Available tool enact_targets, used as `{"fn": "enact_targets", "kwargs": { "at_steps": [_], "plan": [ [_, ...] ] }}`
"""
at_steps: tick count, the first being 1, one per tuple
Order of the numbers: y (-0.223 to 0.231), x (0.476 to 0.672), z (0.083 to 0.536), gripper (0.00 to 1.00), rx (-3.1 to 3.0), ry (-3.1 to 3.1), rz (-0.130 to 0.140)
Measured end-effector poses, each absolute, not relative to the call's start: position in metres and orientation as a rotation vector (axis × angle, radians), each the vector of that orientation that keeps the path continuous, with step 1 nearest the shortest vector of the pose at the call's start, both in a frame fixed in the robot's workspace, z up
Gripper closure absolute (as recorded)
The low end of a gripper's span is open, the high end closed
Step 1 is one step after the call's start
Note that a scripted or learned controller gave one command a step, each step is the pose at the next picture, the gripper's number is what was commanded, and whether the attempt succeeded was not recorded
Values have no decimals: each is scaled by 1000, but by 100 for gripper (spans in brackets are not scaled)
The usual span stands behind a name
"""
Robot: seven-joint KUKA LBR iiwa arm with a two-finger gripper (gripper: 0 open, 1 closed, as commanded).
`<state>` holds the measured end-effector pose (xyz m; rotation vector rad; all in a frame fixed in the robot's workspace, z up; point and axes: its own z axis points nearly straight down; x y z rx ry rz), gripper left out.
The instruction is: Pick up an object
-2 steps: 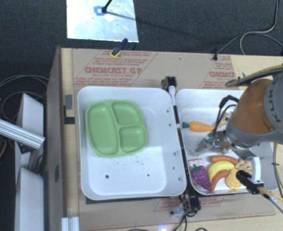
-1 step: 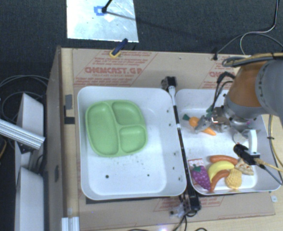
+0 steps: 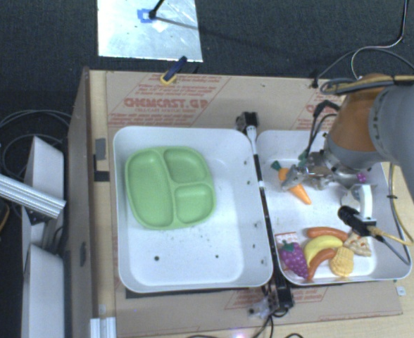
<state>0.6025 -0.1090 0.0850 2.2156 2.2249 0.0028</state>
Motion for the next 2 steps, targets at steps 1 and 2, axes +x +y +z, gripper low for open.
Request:
{"fn": "enact_targets", "kwargs": {
  "at_steps": [1, 2],
  "plan": [
    [-94, 599, 84, 0, 2216, 2226, 1],
    [-93, 599, 95, 100, 2214, 2228, 3]
  ]
}}
